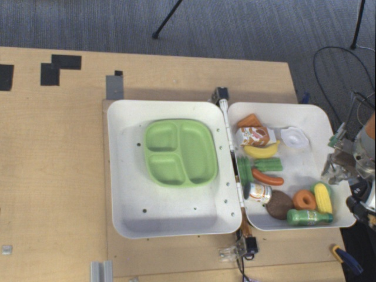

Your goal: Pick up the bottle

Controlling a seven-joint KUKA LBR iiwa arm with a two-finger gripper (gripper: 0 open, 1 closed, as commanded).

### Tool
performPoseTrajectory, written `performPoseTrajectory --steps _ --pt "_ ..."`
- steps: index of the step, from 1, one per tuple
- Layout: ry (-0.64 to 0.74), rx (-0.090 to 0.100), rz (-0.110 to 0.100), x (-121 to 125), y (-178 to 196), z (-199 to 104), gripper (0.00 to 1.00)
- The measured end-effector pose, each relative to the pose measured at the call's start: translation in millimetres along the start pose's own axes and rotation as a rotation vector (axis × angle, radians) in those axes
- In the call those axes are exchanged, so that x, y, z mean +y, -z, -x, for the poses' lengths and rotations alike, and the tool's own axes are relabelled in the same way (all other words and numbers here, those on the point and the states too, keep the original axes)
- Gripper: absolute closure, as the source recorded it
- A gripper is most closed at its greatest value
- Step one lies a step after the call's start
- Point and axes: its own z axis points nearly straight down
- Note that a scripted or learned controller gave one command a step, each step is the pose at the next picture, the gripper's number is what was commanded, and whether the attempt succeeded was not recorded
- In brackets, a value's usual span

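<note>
From the overhead camera, the claw point(338, 168) hangs at the right rim of the right bin point(314, 117), and I cannot tell how wide it stands. The green bottle point(309, 217) lies on its side at the bin's near edge, below and a little left of the claw, just beside the corn point(322, 197) and the donut point(304, 200), which sit between the two. Farther left of the claw lie a banana point(261, 151) and a carrot point(268, 177), and beyond them the left bin point(126, 157) bears a green tray point(179, 152).

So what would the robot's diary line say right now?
bottle: lying at right bin's near edge | gripper: over right rim, apart from bottle | pick: not yet
</note>
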Motion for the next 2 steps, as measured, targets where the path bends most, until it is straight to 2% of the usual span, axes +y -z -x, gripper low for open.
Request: performPoseTrajectory --steps 1,2 --pt "-0.104 0.002 0.001 -29 31 -66 1.00" --pt "0.045 0.000 0.002 -15 54 -33 1.00"
